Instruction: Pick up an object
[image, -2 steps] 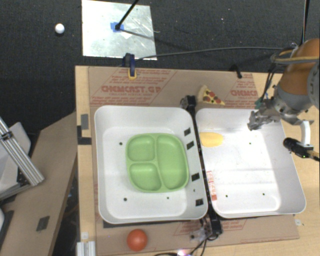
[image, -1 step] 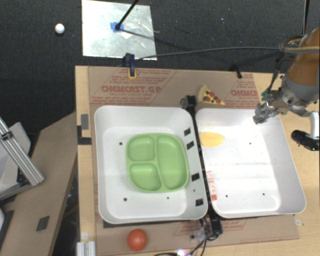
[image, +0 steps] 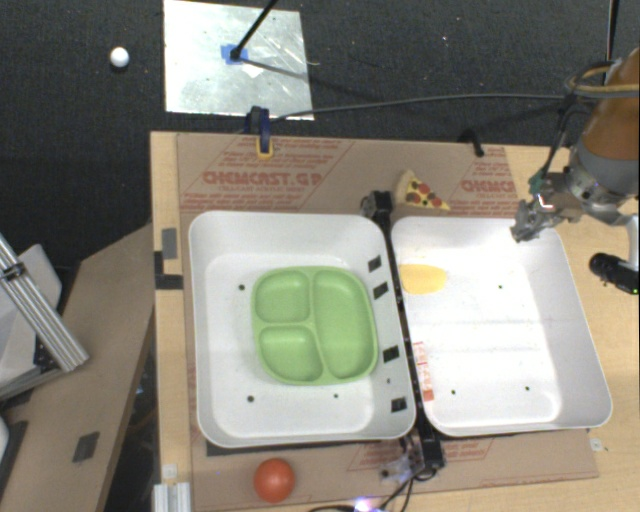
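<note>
You have two white bins: the left bin (image: 215, 300) and the right bin (image: 520, 330). You can count one green divided tray (image: 313, 325), one yellow flat piece (image: 423, 278), one toy pizza slice (image: 421, 192), one orange ball (image: 274, 479), and one small white ball (image: 120, 57).

Legible print: "CHEMCAST GP" in red capitals on the brown protective sheet (image: 300, 160) under the bins, readable at upper left around (image: 262, 179). Same red lettering repeats at upper right (image: 497, 185), where it is partly cut off by the right bin's rim (image: 520, 222). More red print on this sheet shows at the gap between the bins (image: 425, 365) and along the lower edge (image: 372, 458), too small and broken to read. No other readable labels or numbers.
</note>
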